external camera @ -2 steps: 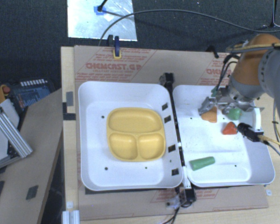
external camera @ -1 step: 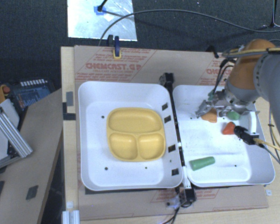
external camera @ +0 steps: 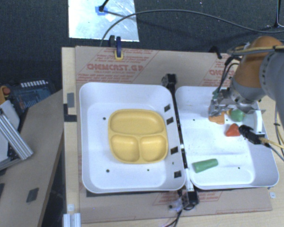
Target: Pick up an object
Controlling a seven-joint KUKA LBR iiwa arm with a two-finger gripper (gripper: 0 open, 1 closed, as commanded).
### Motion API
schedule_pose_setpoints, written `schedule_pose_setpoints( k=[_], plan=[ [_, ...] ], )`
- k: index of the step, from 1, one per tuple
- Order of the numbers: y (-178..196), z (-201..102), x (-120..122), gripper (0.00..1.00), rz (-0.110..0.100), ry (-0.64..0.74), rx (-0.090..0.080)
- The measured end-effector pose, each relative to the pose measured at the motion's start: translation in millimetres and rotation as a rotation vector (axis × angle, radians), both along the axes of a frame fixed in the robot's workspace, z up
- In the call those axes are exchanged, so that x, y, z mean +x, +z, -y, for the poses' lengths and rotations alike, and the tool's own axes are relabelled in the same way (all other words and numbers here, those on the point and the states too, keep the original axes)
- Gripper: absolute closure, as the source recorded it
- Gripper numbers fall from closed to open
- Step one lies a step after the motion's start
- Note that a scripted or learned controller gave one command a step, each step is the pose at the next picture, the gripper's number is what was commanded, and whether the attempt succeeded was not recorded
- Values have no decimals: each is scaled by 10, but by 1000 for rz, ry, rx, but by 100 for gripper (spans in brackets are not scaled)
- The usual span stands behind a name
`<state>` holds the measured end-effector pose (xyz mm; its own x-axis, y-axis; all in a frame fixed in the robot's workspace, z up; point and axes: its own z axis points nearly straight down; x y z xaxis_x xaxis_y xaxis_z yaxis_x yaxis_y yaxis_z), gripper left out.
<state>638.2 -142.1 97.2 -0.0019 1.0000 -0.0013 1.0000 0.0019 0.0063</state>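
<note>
Nearest you, along the front of the right bin (external camera: 267, 176), lies a green cylinder-like piece (external camera: 205, 164), on its side and well apart from everything else. In the left bin (external camera: 92, 126) you have the yellow divided tray (external camera: 137, 135), with three compartments.

Farther back in the right bin, a red-orange wedge (external camera: 233, 130) sits on the bin floor, and just beyond it a green rounded piece (external camera: 236, 114) and an orange piece (external camera: 217, 119) lie close together. The end effector (external camera: 219, 109) is down over that far cluster, right above the orange piece and beside the green one. You cannot tell from this angle whether it is released or clenched; the wrist and cabling hide the tips, and nothing can be made out between them.

As for progress: every object you can see appears to rest on the bin floor, so I would judge the pick not yet done. The arm (external camera: 258, 70) looks placed for a try at the orange piece. What is left is the grasp and the lift off the bench (external camera: 146, 63).
</note>
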Motion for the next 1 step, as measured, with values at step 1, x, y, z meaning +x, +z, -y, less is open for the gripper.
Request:
schedule_pose_setpoints(
  k=[1],
  plan=[
    [636, -60, 30, 100, 2, 3, 0]
  ],
)
